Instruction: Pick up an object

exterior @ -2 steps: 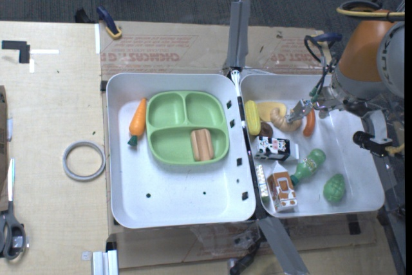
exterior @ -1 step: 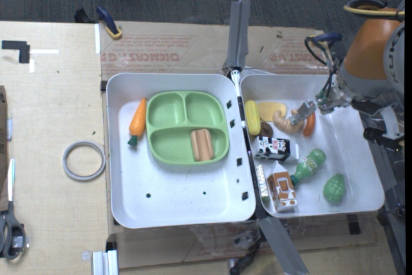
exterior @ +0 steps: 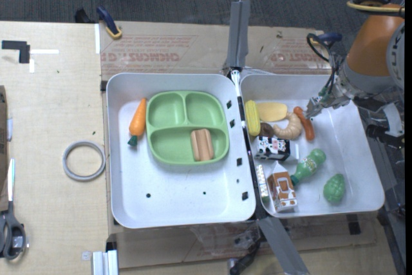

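My gripper (exterior: 319,104) hangs over the back of the right bin (exterior: 360,158), just right of a red sausage (exterior: 304,123); nothing shows as held in it. Beside the sausage lie a tan croissant-like piece (exterior: 287,130), a pale yellow piece (exterior: 272,112) and a corn cob (exterior: 252,117). Nearer the front are a black-and-white carton (exterior: 272,147), a green bottle (exterior: 308,165), a green lumpy fruit (exterior: 334,189) and a brown-and-white carton (exterior: 282,190). The left bin (exterior: 180,199) holds a green divided plate (exterior: 187,114) with a hot dog (exterior: 202,144), and a carrot (exterior: 137,118).
The arm's orange band (exterior: 380,35) stands above the right bin's back right corner. A grey ring (exterior: 84,160) and scissors (exterior: 11,232) lie on the bench to the left. A metal divider (exterior: 239,35) rises between the bins at the back.
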Robot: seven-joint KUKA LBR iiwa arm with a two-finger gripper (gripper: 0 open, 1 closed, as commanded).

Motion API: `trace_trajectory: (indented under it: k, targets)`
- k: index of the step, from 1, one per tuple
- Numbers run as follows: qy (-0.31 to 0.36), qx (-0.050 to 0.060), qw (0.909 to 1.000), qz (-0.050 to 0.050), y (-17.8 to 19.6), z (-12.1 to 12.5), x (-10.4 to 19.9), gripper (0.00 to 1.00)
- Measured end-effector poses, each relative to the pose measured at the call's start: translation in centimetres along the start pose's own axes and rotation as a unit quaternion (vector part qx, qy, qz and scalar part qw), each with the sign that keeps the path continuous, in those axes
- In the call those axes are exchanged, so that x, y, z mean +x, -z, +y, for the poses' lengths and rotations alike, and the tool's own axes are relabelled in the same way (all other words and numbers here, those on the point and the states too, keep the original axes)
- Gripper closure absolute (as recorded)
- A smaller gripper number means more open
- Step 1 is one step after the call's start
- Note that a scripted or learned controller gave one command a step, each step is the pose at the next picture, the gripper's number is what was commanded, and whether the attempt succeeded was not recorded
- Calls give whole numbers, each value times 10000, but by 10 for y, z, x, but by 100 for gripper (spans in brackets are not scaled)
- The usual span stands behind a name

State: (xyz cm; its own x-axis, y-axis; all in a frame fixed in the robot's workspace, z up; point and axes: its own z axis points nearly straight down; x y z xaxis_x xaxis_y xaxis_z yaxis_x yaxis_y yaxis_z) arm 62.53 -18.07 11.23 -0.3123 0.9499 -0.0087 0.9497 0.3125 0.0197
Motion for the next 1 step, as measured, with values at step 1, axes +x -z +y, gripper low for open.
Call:
trace_trajectory:
  k: [1]
  targets:
    - [-2,2,10000,1,0,0,0,0]
